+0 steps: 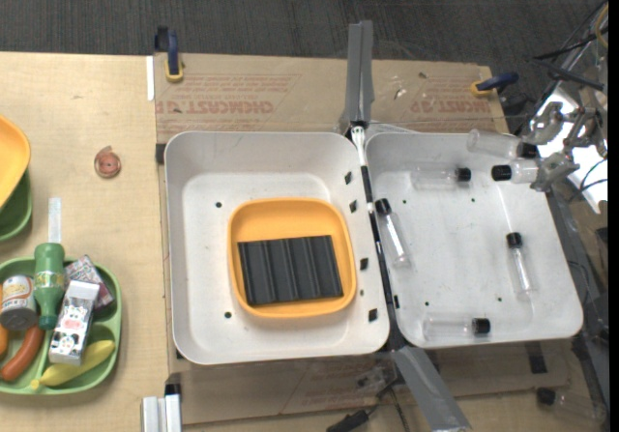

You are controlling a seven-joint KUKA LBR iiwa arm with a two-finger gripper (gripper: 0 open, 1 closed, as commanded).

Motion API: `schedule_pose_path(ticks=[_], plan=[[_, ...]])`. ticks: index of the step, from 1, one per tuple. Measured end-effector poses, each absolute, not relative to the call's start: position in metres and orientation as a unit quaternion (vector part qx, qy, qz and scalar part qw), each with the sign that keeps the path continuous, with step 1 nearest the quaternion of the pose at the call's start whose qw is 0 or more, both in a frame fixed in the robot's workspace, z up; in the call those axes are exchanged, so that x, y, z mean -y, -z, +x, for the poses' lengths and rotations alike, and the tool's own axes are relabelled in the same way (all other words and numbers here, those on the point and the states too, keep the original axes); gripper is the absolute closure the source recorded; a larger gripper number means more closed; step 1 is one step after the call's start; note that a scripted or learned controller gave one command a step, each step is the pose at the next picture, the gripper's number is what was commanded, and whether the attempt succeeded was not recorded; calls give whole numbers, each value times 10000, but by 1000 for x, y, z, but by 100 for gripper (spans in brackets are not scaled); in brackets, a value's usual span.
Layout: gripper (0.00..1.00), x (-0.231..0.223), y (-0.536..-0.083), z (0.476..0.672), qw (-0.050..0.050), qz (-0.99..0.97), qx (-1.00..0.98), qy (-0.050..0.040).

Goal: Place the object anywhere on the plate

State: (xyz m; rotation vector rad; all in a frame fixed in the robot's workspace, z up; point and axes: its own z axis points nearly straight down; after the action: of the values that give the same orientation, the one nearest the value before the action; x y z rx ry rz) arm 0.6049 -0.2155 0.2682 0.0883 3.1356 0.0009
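The wooden worktop fills the 9 o'clock side. A cardboard sheet lies over its right part, under both bins. The left bin sits at centre and the right bin touches it on the 3 o'clock side. A grey bar runs from their seam toward 12 o'clock.

An orange plate rests flat in the middle of the left bin. The slab, dark grey and ridged, lies flat on the plate, inside its rim and slightly toward 6 o'clock.

At 8 o'clock a green tray holds a bottle, a can, a carton, a sausage and a banana. At 9 o'clock an orange bowl is cut by the edge.

Clear tubes with black caps lie scattered in the right bin: one along its 9 o'clock wall, one toward 3 o'clock, one at 6 o'clock.

A clamp grips the cardboard at 11 o'clock and another at 1 o'clock. A small pink disc lies on the bare wood.

Whether the tool is released or clenched cannot be told.
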Motion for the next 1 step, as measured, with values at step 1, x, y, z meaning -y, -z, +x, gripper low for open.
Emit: schedule_pose_path(ticks=[1], plan=[[0,216,-268,605,26,281,-9996,-3]])
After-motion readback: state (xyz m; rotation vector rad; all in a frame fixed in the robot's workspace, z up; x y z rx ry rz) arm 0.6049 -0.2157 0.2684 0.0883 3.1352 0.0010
